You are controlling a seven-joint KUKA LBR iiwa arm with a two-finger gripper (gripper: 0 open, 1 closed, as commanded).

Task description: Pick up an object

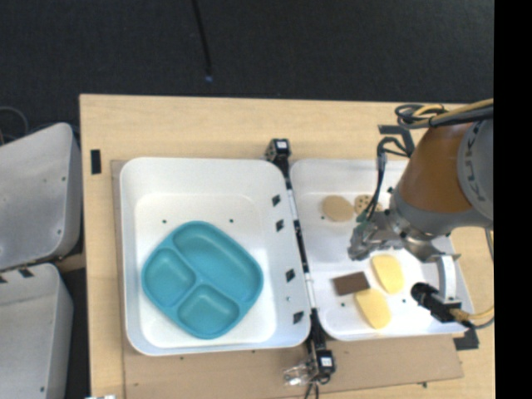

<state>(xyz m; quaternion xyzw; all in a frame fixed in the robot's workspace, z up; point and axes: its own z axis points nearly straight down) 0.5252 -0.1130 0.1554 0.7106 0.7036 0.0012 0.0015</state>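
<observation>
In the right bin (326,322) lie a tan round piece (337,209), a small pale cookie-like disc (362,202), a brown rectangular block (351,284) and two yellow pieces, one (386,273) above the other (373,309). My gripper (366,243) hangs low over the middle of this bin, just left of the upper yellow piece and above the brown block. The wrist hides its fingers. Nothing shows held in it.
The left bin (133,223) holds a blue divided plate (202,279). A raised divider with black clips (293,239) separates the two bins. The arm's orange band (436,173) covers the right bin's far right side. Wooden bench (100,131) surrounds both bins.
</observation>
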